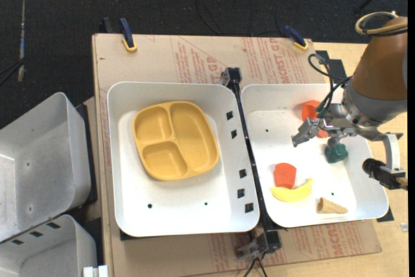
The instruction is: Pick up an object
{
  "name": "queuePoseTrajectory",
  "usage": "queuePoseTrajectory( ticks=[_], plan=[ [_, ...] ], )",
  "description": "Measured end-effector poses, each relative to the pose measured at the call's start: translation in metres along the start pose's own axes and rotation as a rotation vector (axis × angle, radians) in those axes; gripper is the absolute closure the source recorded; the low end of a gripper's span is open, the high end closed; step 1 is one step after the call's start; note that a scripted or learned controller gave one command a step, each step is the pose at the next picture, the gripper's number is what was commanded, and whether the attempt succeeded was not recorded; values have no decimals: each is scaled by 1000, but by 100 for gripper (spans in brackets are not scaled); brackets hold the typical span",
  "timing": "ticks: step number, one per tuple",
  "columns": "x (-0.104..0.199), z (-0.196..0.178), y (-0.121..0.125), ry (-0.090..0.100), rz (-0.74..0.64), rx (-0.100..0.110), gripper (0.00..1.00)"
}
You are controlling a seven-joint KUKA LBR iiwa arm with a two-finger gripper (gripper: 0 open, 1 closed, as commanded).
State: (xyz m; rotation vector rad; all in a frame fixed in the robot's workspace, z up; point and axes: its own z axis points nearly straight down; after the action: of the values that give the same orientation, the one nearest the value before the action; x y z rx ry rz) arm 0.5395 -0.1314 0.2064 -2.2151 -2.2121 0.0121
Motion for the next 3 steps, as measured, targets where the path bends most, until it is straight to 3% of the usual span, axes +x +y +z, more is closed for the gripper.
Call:
queuePoseTrajectory(
  ticks=[1, 3],
  plan=[
    [0, -7, 3, -2, -3, -13, 0],
    [5, 99, 0, -1, 0, -9, 0]
  ],
)
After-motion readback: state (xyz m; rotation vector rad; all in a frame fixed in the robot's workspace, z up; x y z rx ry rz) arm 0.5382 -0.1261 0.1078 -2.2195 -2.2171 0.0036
